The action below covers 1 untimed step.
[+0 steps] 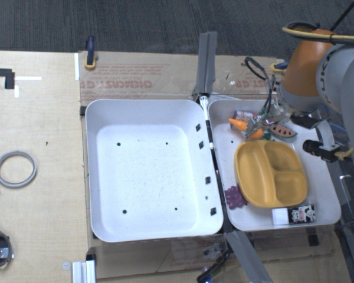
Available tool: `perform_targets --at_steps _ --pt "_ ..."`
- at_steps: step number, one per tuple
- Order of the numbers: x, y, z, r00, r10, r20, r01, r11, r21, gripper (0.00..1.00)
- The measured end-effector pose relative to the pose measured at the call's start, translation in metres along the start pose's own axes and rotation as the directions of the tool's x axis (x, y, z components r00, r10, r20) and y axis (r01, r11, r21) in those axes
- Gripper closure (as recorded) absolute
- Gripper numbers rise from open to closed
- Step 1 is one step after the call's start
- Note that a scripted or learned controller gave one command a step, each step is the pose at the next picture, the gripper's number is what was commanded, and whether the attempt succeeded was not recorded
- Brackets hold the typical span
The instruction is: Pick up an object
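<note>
**Gripper low over the cluttered back corner of the right bin**

The grey arm with the orange band reaches in from the right, and its two-finger gripper (265, 121) hangs at the far end of the right-hand shallow white bin (327, 208). Directly at the gripper lies a small heap: an orange carrot-shaped toy (241, 124), a slice-shaped toy with a red face and green rim (281, 132), and some crumpled shiny bits too small to name. The carrot lies just to the left of the gripper, its long axis running roughly left to right across the bin; the red slice lies just to the right. Whether the gripper is spread or closed cannot be told, as the clutter and the wrist mask it.

Nearer the camera, a yellow two-compartment plastic dish (271, 174) fills the middle of the same bin, with a purple grape-bunch toy (234, 197) touching its left rim and a small black-and-white box (300, 214) at the front edge. The left-hand white bin (97, 170) sits alongside.

Judging by position, the carrot is the likeliest target, with only a short drop needed.
</note>
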State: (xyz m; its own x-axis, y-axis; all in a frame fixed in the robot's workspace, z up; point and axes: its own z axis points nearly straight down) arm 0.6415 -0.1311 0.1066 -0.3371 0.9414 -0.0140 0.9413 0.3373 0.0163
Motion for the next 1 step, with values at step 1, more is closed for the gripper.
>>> perform_targets --at_steps 1 --pt "0.069 0.0262 -0.0857 0.995 0.095 -0.011 -0.095 0.995 0.018 1.0"
